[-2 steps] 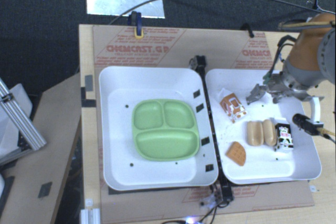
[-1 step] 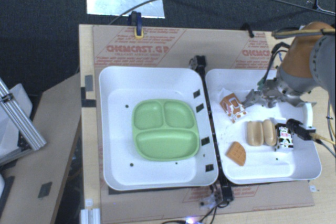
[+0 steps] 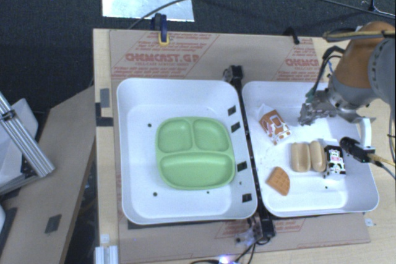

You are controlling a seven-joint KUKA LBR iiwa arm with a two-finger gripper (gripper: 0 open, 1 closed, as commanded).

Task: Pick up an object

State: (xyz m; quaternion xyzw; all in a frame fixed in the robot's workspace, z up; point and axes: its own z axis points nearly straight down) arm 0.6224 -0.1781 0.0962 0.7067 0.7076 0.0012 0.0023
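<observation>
On the left of the worktop [image 3: 105, 133], the left bin [image 3: 133, 195] is carrying a green divided plate [image 3: 196, 153], lying flat in its middle and well away from the arm.

Moving right across the black divider, the right bin [image 3: 356, 195] is holding the candidates for picking. A small orange-and-white packet [image 3: 275, 125] is lying toward the bin's upper left. Below it, a waffle-like brown piece [image 3: 279, 181] is sitting near the front wall. Just right of that, a tan hot dog bun [image 3: 308, 156] is resting mid-bin, and touching or just beside its right end is a small black-and-white cow-patterned carton [image 3: 335, 161].

Further right, the gripper [image 3: 315, 109] is hanging over the upper part of this bin, above and to the right of the packet and apart from it. Nothing is showing between its tips, and whether it is open or closed I cannot tell, since it is too dark and small to read.

By my judgement, the approach is under way and no grasp has been made yet. The packet looks like the nearest target; the next move is calling for a shift leftward and forward to centre over it, then a straight descent before closing. The bun and carton, being crowded together, would be asking for more careful placement.
</observation>
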